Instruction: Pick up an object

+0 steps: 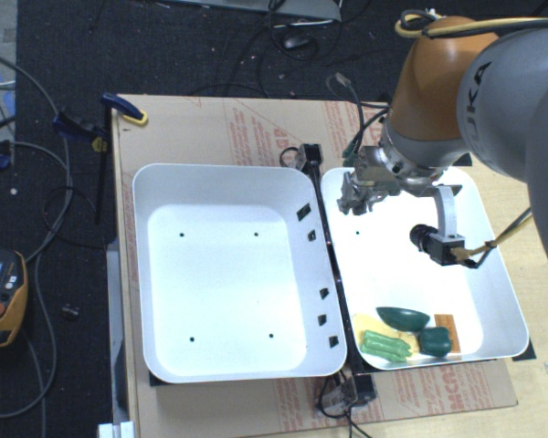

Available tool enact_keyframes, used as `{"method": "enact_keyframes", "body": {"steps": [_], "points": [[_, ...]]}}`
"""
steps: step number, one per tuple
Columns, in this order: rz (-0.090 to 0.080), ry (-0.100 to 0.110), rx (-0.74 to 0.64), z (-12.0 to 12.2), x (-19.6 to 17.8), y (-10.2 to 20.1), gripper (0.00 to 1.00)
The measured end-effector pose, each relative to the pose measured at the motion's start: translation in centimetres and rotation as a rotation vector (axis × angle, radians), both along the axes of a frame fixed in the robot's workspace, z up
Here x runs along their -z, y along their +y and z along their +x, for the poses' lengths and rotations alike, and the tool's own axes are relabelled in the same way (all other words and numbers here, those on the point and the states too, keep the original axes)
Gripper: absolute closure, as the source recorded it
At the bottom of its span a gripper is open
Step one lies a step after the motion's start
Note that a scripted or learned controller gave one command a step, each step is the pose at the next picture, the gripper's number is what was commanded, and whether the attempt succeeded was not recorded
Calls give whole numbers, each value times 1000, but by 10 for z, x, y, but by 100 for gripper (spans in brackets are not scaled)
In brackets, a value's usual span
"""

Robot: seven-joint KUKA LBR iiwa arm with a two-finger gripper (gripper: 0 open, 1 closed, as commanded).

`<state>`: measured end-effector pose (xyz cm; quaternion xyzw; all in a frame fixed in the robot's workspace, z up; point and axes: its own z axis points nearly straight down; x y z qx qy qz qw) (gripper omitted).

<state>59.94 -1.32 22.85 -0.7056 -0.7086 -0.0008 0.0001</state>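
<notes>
My gripper [360, 201] hangs over the far left part of the right bin [493, 245], near the divider between the bins. It is open with nothing between its fingers. The objects lie clustered at the near end of that bin, well below the gripper in the view: a dark green dome-shaped piece [403, 318], a light green ridged piece [384, 344], a teal block [435, 340], an orange-brown block [447, 322] and a small yellow piece [368, 323].
The left bin [155, 245] sits beside the right one, with black clips along the shared wall [327, 245]. A black fitting [436, 242] on a cable hangs from the arm over the right bin. Cables and a blue clamp [82, 126] lie beyond the bench.
</notes>
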Motion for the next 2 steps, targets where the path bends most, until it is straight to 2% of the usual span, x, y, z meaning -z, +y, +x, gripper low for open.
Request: {"method": "enact_keyframes", "body": {"steps": [2], "points": [[-1, 2, 0, -41, 7, 97, 100]]}}
